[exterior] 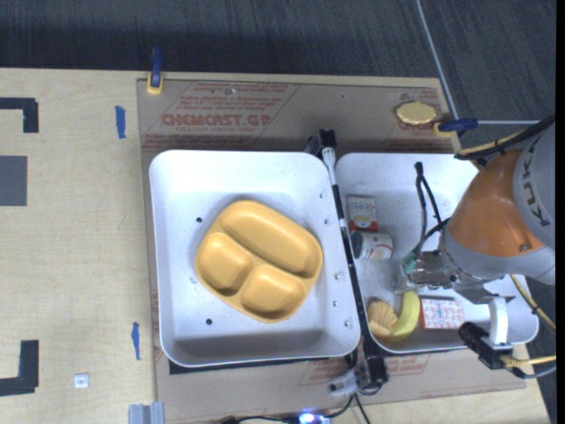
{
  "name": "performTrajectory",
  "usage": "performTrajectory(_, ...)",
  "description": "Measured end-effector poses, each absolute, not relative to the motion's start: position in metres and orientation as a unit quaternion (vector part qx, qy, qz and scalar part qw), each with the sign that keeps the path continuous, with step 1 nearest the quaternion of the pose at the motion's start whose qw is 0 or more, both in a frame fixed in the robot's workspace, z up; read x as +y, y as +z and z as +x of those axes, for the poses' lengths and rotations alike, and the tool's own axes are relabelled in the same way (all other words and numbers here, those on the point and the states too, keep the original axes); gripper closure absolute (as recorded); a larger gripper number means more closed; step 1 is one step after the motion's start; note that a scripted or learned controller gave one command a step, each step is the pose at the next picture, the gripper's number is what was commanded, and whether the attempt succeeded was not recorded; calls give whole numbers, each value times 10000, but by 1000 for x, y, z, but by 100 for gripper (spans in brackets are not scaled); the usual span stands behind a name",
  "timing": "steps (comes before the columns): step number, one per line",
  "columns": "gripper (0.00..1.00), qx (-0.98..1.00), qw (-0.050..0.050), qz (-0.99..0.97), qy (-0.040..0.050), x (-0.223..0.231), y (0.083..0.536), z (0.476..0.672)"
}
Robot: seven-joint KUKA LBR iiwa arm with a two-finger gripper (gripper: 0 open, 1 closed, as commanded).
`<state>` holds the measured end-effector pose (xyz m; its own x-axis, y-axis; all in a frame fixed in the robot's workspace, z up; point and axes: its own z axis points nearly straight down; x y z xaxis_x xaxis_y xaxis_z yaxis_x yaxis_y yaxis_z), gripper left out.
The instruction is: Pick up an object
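On the brown board (pixel 221 113), red lettering reads "CHEMCAST".

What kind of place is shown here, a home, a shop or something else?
Most likely a robotics lab bench for grasping trials. A grey and orange robot arm reaches over two white bins, one holding a yellow tray, the other a banana, and blue tape marks dot the wooden bench.

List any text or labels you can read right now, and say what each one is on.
"CHEMCAST GP", in red print on the brown board behind the bins; the smaller lines around it are too blurred to read.
"KU", part of a word on the arm at the right edge.
Small carton in the right bin: print too small to read.
Flat packet beside the banana: red print, unreadable.
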<state>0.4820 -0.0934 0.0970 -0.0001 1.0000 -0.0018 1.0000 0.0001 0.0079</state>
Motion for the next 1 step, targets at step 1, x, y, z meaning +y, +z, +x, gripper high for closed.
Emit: performTrajectory(1, 100, 7074, 53, 7068, 33, -93, 107, 483)
